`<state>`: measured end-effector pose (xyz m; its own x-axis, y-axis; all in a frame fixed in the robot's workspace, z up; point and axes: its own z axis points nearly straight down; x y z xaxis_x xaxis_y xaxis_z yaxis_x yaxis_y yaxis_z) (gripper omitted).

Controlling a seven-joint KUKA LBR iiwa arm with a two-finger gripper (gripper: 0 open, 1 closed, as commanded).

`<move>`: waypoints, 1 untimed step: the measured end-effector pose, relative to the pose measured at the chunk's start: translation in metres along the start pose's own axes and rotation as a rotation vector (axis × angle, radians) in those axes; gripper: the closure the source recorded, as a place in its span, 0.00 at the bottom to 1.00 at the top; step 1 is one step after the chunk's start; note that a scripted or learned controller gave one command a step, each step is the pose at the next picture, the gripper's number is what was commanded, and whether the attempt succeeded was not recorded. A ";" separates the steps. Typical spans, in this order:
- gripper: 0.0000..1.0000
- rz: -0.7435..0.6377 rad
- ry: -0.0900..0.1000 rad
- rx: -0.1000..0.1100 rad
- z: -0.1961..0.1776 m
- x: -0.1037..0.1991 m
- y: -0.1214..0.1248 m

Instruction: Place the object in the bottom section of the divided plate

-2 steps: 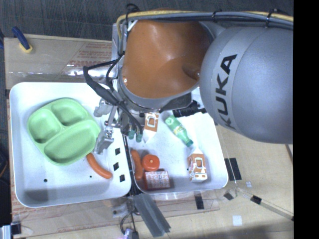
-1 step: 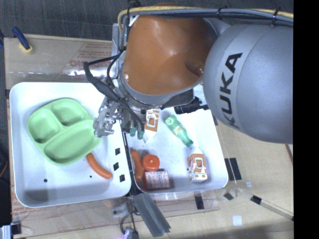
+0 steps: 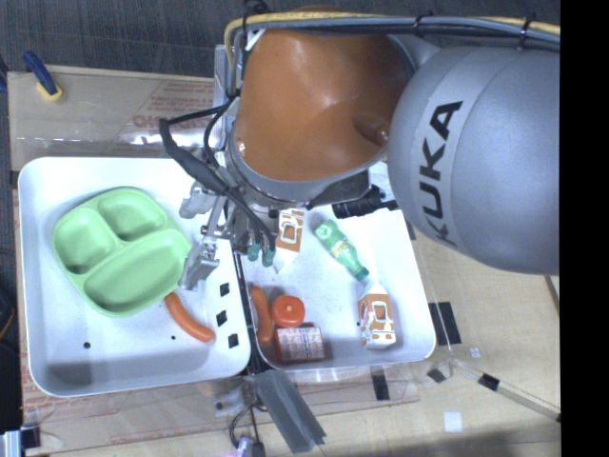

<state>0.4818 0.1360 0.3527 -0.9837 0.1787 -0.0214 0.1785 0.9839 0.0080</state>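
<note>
The grey KUKA arm (image 3: 476, 131), with its orange band (image 3: 309, 93) above the wrist, reaches in from the right and hangs over the seam between the two white bins. Its claw (image 3: 203, 260) points down at the right edge of the left bin (image 3: 38, 255), just beside the right rim of the green divided plate (image 3: 119, 246). Nothing shows between the fingers, and I cannot tell whether the claw is open or closed, since cables and the wrist crowd that spot.

The divided plate lies in the left bin, tilted, with two small sections toward the top and one large bottom section toward the lower right. An orange hot dog (image 3: 188, 319) lies on the bin floor just below the plate's bottom section, near but off the plate, slanting down to the right.

In the right bin (image 3: 419, 284) lie a green bottle (image 3: 341, 248) near the middle, a small orange-and-white carton (image 3: 289, 231) just left of it and partly under the wrist, a second similar carton (image 3: 377, 320) toward the lower right, a red tomato-like piece (image 3: 287, 310), an orange carrot-like piece (image 3: 260, 314) against the left wall, and a dark can (image 3: 300, 345) lying on its side at the bottom edge.

The surface (image 3: 105, 93) under the bins is pale wood with clear sheeting; a blue-and-yellow tool (image 3: 42, 76) lies at its upper left corner.
</note>
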 end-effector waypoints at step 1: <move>1.00 -0.006 -0.004 -0.002 -0.011 -0.001 0.002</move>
